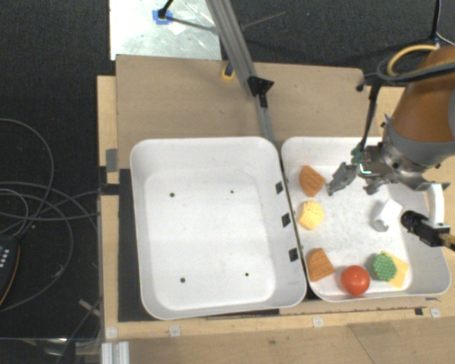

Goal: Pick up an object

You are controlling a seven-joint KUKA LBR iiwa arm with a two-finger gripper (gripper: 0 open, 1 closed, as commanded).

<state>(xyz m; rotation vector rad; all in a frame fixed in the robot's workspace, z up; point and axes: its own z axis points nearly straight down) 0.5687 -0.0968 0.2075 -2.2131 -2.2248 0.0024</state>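
Objects: in the right bin [341,152] you have an orange wedge [312,180], a yellow corn-like piece [311,215], a second orange piece [320,264], a red tomato [356,280] and a green knobbly item on a yellow slab [387,268].
Placement: the wedge lies toward the bin's far left corner, the corn piece by its left wall, and the other three along its near edge.
Long axis: the corn piece runs roughly from the bin's far edge to its near edge, slightly tilted; you cannot tell which way the others point.
Arm: it reaches in from the worktop's right edge, orange band [428,112] above the wrist, which is angled down over the bin's far half.
Pincer [341,179]: it hangs just right of the wedge, nothing between its fingers, but you cannot tell how wide they stand.
Left bin [144,158]: white, beside the right one.
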